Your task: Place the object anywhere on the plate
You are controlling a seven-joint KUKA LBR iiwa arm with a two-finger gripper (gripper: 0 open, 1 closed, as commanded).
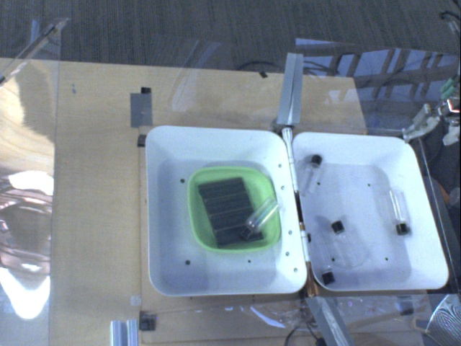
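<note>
The wooden surface (94, 215) carries two shallow white bins side by side. The left bin (162, 265) holds a green plate (196, 200), square with rounded corners and set near the bin's middle. A dark ridged block (225, 207) lies on the plate, covering much of its floor and turned at a slight slant. A clear tube with a dark cap (258, 220) lies tilted on the plate too, its capped end resting against the lower right part of the block and its clear end pointing up towards the plate's right rim. So the task's thing, the tube, is on the plate.

The right bin (425, 265) touches the left bin along a shared edge. It holds several small things, well apart from each other: a second clear tube with a dark cap (398, 215) lying near the right wall, a small vial with a dark top (314, 166) near the upper left corner, a little dark cap (336, 227) near the middle, and another dark piece (328, 277) near the lower left corner.

At the far right edge, above the right bin's upper corner and outside it, part of the end effector (441, 117) shows as pale and dark parts. I cannot tell how far open it is or whether it grips anything.
</note>
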